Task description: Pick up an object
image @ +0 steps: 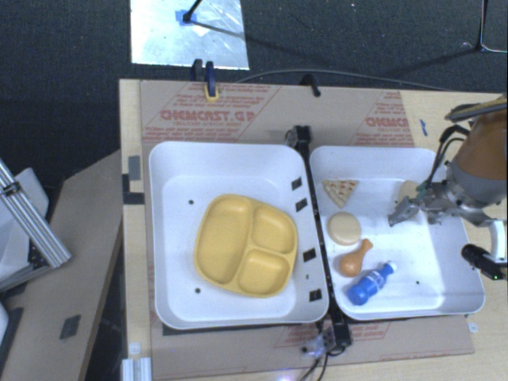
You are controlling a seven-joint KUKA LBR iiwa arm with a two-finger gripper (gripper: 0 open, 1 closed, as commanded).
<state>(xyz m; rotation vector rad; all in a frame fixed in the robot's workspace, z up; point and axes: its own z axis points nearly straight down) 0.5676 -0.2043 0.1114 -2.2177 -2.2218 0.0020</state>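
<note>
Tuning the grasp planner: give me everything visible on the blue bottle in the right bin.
The blue bottle is small, looks like plastic, with a blue body and a white cap. It lies on its side on the floor of the right bin, near the front, cap pointing up and to the right in the camera view. Its blue base end sits close to the orange drumstick toy; contact cannot be told. The gripper is apart from it, further back in the bin.

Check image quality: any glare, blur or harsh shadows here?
Camera view: soft overall, slightly blurred; the shiny silver sheet on the dark floor glares; both white plastic bins look evenly lit, with faint shadows; the grey two-finger gripper is smeared.
</note>
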